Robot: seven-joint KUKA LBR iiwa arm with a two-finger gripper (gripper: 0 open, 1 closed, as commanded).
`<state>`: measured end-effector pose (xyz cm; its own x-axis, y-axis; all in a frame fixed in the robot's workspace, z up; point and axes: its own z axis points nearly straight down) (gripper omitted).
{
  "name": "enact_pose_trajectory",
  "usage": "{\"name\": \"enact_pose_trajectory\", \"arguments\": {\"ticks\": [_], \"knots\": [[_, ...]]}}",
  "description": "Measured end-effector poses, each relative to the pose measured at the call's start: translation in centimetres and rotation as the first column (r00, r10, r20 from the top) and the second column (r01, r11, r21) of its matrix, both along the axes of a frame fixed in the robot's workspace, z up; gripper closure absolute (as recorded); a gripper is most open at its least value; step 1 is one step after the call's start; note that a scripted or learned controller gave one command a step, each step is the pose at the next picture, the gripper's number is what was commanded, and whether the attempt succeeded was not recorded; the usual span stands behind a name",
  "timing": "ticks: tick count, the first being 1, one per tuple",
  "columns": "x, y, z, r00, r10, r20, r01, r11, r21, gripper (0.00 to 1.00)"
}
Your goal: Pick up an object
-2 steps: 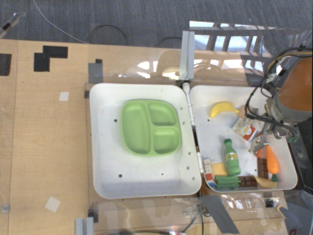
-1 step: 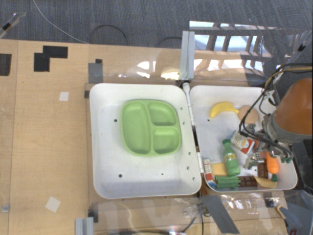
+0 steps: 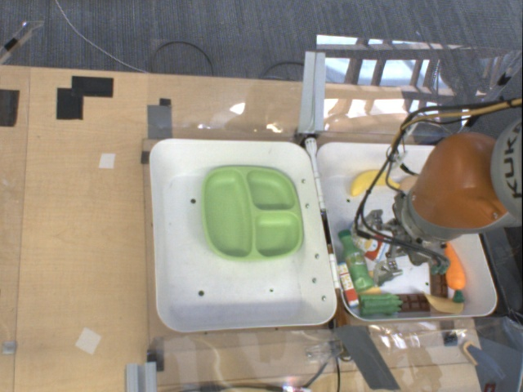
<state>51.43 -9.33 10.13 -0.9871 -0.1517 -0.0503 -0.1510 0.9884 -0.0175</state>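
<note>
End effector point(image 3: 391, 256) low in right bin point(image 3: 484, 300) above green bottle point(image 3: 356, 264); grip state unclear.

Smooth, seemingly plastic green tray point(image 3: 250, 213), glossy white bins point(image 3: 176, 292), matt wood-look bench point(image 3: 73, 243).

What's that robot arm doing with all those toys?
The robot arm is reaching down into the right bin, where a pile of small toys lies, like a green bottle, a carrot and a banana. It is trying to pick one up. The left bin has a green divided plate in it.
</note>
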Motion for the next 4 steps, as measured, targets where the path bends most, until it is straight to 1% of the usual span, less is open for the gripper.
{"name": "enact_pose_trajectory", "arguments": {"ticks": [1,2,3,4], "knots": [[12.1,-3.4,0.1,0.998,-0.06,-0.021,0.06,0.998,0.009,0.0],[7.5,-3.4,0.1,0.985,-0.173,-0.005,0.173,0.985,0.013,0.0],[11.1,0.7,0.0,0.985,-0.174,-0.011,0.175,0.985,0.012,0.0],[5.8,0.2,0.1,0.926,-0.377,-0.005,0.377,0.926,0.025,0.0]]}}
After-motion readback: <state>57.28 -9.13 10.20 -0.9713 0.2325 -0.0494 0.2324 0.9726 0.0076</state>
